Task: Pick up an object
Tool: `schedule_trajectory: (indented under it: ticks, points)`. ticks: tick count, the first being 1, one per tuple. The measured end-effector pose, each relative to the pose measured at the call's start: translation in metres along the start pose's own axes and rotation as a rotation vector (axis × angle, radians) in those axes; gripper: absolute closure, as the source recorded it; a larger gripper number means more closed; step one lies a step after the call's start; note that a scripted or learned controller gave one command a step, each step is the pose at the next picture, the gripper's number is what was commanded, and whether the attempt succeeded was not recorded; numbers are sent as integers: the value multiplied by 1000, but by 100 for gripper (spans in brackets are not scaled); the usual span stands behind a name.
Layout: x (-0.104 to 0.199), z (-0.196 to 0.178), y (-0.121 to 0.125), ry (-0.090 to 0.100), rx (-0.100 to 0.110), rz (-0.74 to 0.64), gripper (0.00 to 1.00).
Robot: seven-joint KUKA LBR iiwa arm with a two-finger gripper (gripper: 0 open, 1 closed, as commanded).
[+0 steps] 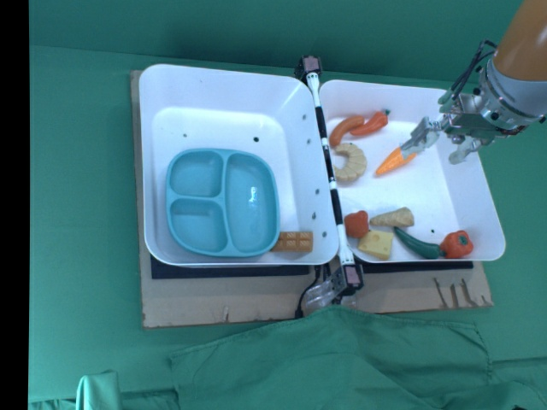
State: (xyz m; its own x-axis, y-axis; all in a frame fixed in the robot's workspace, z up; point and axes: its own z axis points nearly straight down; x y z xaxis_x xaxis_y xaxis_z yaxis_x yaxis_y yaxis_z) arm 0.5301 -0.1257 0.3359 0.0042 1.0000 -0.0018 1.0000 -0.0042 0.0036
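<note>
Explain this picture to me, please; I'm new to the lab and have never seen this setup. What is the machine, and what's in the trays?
The picture is taken by one fixed camera above a bench, looking down at a slant. The machine is a robot arm, grey and orange, reaching in from the picture's right. At its end is a gripper; it is above the right bin, right beside a toy carrot. I cannot tell whether it has hold of it.

Two shallow white bins sit side by side. The left bin holds a blue divided plate and a waffle. The right bin holds toy food: a sausage, a chili, a green and orange pepper, a cheese wedge and a few other pieces.
</note>
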Motion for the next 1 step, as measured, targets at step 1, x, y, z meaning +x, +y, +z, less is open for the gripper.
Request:
schedule_trajectory:
  ticks: [1]
  points:
    - [-66, 81, -15, 0, 8, 7, 0]
